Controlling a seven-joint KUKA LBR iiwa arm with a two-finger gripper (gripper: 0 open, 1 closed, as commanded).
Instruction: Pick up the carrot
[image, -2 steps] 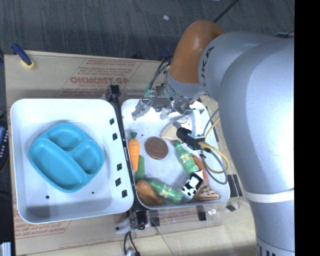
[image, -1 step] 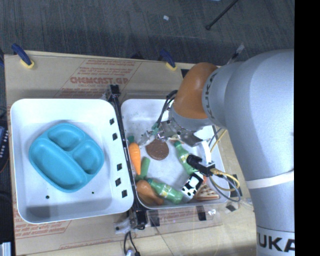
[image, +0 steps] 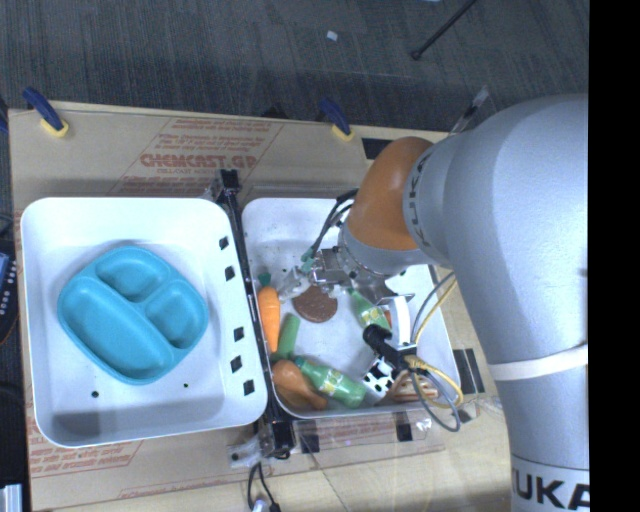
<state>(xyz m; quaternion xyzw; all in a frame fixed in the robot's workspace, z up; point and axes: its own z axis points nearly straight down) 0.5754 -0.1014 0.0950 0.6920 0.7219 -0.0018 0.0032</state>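
The carrot (image: 269, 315) lies along my bin's (image: 262, 222) left wall; whether my jaws (image: 322, 275) are open I cannot tell; I should shift left, align lengthwise, then descend

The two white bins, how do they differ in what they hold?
The left bin holds one thing, a blue divided plate; the right bin holds a jumble that includes a carrot and a green bottle. The arm reaches over the right bin, not the left. Both are shallow, white and side by side.
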